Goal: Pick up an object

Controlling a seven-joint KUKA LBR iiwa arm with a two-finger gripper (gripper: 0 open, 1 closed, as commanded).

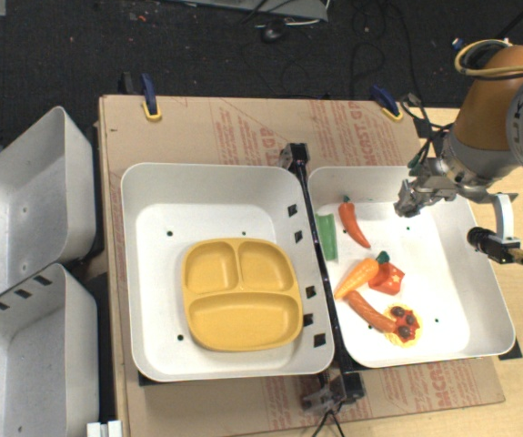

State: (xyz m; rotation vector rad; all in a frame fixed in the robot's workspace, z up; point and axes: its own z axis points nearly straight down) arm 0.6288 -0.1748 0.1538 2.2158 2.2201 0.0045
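Pincer (pixel 408 200) hovers over right bin's (pixel 479 335) far edge, beyond chili (pixel 354 225).

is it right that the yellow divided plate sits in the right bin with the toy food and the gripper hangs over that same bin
Not quite. The camera view shows the yellow divided plate alone in the left bin. The toy food, such as the carrot and red chili, lies in the right bin, and the gripper does hang over that right bin.

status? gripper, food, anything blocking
Gripper over right bin, far side, holding nothing seen. Chili, carrot, sausage lying loose. Nothing in the way.
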